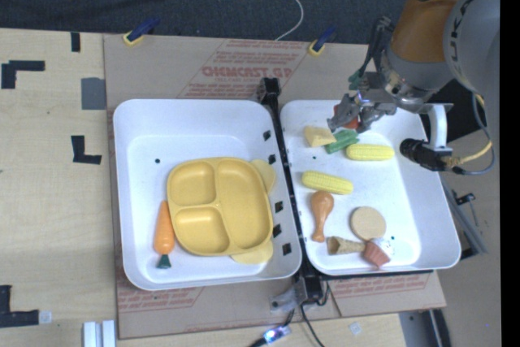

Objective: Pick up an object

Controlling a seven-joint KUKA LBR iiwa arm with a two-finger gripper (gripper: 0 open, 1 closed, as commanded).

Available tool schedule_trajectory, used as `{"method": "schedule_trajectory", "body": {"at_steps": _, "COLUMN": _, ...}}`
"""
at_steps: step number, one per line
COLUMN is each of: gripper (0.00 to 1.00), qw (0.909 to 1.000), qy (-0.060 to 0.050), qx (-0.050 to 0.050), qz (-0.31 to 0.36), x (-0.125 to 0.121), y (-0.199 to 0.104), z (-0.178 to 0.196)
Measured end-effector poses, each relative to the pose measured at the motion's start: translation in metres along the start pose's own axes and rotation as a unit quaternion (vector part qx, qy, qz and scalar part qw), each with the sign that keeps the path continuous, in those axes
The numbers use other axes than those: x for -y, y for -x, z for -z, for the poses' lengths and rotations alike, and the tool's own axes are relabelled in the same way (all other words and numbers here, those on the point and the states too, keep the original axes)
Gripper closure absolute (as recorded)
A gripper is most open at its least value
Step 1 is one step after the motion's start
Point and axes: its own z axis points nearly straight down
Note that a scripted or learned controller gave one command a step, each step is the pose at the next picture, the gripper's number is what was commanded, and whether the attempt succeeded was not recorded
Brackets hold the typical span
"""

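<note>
Camera view: hand (349,116) low over right bin (422,211) far corner, fingers' opening unclear, grip cannot tell. Green pea pod (341,146), cheese wedge (318,137), corn cob (370,151) just beneath, likely targets. Yellow divided plate (219,203), carrot (164,230) in left bin (138,175).

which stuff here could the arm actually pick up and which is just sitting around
Could be picked, right bin:
- cheese wedge
- green pod
- two corn cobs
- drumstick
- round cracker
- cone
- pink piece
The gripper hangs above the cheese wedge.

Lying about, left bin:
- yellow tray
- carrot
</note>
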Motion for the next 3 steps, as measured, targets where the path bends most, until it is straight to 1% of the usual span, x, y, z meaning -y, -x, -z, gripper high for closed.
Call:
{"method": "schedule_trajectory", "body": {"at_steps": 1, "gripper": 1.00, "qw": 1.0000, "qy": 0.000, "qx": 0.000, "qz": 0.000, "x": -0.013, "y": -0.017, "z": 0.002}}
{"method": "schedule_trajectory", "body": {"at_steps": 2, "gripper": 1.00, "qw": 1.0000, "qy": -0.001, "qx": 0.001, "qz": -0.001, "x": -0.009, "y": -0.015, "z": -0.014}}
{"method": "schedule_trajectory", "body": {"at_steps": 3, "gripper": 1.00, "qw": 1.0000, "qy": 0.000, "qx": 0.001, "qz": -0.002, "x": -0.012, "y": -0.002, "z": -0.008}}
